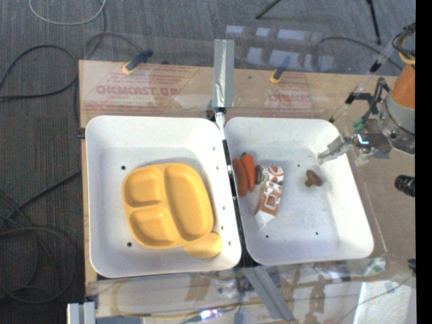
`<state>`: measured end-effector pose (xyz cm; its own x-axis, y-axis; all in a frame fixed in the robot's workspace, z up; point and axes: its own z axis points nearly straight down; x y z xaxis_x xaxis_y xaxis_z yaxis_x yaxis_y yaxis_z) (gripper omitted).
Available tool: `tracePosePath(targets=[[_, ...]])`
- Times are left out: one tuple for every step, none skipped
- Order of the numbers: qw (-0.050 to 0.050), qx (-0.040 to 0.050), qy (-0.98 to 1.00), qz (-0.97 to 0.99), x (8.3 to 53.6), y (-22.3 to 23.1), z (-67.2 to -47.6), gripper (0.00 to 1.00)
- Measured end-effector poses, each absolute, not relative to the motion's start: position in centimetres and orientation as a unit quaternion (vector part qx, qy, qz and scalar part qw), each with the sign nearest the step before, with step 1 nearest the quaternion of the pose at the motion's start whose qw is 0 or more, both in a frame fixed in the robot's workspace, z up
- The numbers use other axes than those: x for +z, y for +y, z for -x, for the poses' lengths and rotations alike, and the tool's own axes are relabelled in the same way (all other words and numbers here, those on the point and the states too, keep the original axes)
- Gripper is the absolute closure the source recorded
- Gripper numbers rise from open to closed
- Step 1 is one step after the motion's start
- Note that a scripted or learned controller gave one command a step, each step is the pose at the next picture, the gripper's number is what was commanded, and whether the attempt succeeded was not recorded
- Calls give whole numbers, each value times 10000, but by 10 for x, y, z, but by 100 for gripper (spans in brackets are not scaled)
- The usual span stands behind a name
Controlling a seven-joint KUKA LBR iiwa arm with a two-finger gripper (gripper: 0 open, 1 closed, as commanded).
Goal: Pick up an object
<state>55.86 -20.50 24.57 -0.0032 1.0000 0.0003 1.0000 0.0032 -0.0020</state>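
From my remote seat: two white bins side by side on the bench, left bin (101,201) and right bin (351,228).

Left bin holds a yellow divided tray (169,204), three compartments, lying flat near the bin's middle. A yellow rounded lump (204,246) sits at the tray's 5 o'clock, touching its corner, close to the bin's lower right wall.

Right bin has three candidates to pick:
- orange carrot-like piece (246,173), at 9 o'clock in the bin, lying along the left wall.
- red-and-white packet (270,193), just beside the orange piece on its 3 to 4 o'clock side, tilted, looks to be touching it at the top.
- small brown object (312,178), at about 2 o'clock from the bin's centre, apart from the packet.

Arm enters from 3 o'clock, orange band at the frame's edge. Gripper (332,152) hangs over the right bin's upper right area, at 1 o'clock from the brown object, near it but apart. I see one grey tip pointing toward 8 o'clock; I can't tell whether it's apart or together. Nothing visibly in it.
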Motion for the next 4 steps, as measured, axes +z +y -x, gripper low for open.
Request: tracePosePath(targets=[[-2, 9, -6627, 7489, 138, -143, -579, 0], [-144, -101, -6480, 7614, 118, -127, -573, 0], [-304, -151, -6403, 7674, 114, -112, -571, 0], [-68, -16, -7034, 7107, 90, -104, -630, 0]])
